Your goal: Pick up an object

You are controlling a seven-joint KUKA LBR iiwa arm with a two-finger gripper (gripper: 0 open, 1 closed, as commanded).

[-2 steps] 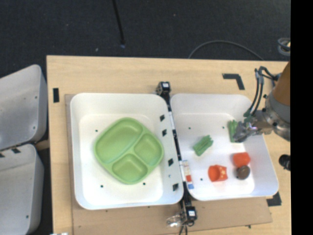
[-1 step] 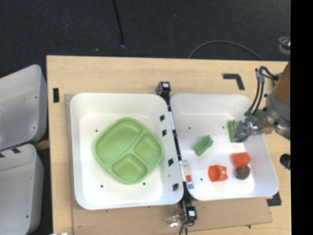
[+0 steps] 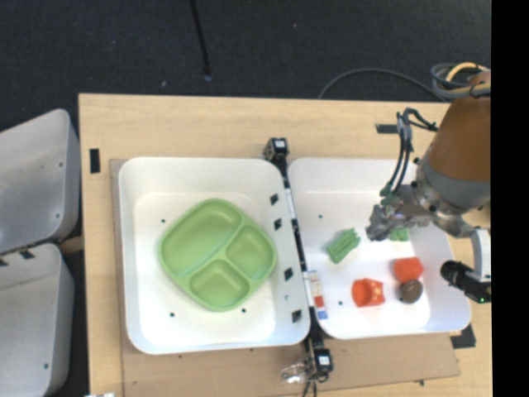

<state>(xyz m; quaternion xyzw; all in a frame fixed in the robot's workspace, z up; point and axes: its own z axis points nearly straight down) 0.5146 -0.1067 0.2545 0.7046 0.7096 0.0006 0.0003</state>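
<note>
The gripper [image 3: 382, 224] hangs low in the right bin [image 3: 331, 180]; its finger state is unclear. A green piece [image 3: 342, 245] lies just left of it.

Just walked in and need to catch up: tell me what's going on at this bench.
A grey and orange robot arm reaches in over the right bin, its hand low near a green ridged object. Nearby lie two red-orange pieces and a small brown object. Another green bit sits right by the hand. Nothing looks lifted yet. The left bin holds a green divided plate.
</note>
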